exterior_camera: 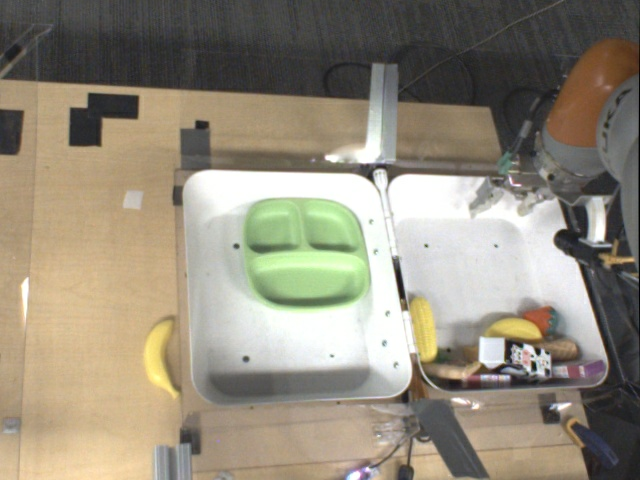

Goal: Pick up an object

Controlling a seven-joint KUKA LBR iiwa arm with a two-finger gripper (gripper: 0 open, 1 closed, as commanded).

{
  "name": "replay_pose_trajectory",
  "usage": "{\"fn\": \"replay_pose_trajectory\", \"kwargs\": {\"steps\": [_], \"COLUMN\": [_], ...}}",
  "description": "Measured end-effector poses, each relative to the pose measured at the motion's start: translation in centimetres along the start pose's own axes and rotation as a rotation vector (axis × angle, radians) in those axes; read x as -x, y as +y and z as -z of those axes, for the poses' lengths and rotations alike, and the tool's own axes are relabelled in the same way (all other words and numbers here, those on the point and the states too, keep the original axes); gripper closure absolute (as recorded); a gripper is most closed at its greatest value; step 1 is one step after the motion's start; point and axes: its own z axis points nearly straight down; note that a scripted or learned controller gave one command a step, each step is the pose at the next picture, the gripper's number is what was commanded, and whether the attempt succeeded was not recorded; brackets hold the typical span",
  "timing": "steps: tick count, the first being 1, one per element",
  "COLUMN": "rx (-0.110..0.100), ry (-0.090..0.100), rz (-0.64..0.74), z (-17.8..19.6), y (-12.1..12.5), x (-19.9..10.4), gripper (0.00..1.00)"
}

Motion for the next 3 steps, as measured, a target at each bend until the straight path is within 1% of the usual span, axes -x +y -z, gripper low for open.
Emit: {"fn": "replay_pose_trajectory", "kwargs": {"steps": [1,2,3], "rx": [-0.002,0.000,0.003], "ry": [0.001,0.001,-0.003], "rz": [-0.175,-0.297,-0.206], "z": [-3.2,-3.1,-2.8], "y": [0.1,-4.5,-15.6], "x": [-4.6,-3.7,0.6], "gripper": [0.00,0.00,0.00]}}
